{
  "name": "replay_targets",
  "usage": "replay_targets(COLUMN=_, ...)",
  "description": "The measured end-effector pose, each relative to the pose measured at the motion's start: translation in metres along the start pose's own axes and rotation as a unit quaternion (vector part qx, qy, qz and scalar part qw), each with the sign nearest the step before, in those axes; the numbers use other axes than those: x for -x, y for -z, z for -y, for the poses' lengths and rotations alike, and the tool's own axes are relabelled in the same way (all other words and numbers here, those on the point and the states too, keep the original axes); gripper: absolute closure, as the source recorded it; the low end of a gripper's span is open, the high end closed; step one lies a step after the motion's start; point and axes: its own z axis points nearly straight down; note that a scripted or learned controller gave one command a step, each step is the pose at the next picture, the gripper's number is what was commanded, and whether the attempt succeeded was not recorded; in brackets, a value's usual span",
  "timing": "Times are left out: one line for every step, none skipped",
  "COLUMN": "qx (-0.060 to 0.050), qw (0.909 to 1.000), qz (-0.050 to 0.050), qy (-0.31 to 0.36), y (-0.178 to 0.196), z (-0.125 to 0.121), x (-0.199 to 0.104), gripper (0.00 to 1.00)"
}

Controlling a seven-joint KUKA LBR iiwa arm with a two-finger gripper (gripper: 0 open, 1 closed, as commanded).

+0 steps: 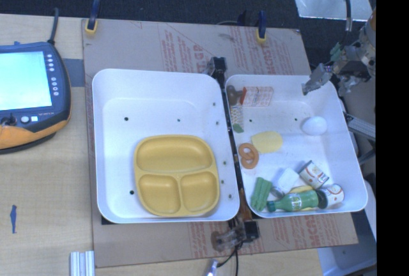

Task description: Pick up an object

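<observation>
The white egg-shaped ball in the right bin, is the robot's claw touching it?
Apart: the camera view shows bare bin floor between the gripper and the white ball.

The grey metal two-finger gripper (317, 82) is poking in from the right side, sitting up near the far right corner of the scene. It's tilted, with the tip pointing down and to the left, and there's a tangle of cabling and wrist hardware bunched up behind it.
</observation>
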Motion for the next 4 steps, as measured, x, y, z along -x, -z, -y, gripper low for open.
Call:
replay_targets(qx=-0.002, qw=1.0, qz=0.0, qy=0.0, y=-0.152, z=-0.049, x=-0.043, gripper=0.0)
replay_targets(qx=-0.001, qw=1.0, qz=0.0, qy=0.0, y=-0.17, z=0.033, x=-0.001, gripper=0.0)
replay_targets(qx=0.001, qw=1.0, qz=-0.001, qy=-0.001, y=-0.179, z=-0.05, x=-0.029, gripper=0.0)
replay_targets(qx=-0.001, qw=1.0, qz=0.0, qy=0.0, y=-0.181, z=0.01, x=-0.053, gripper=0.0)
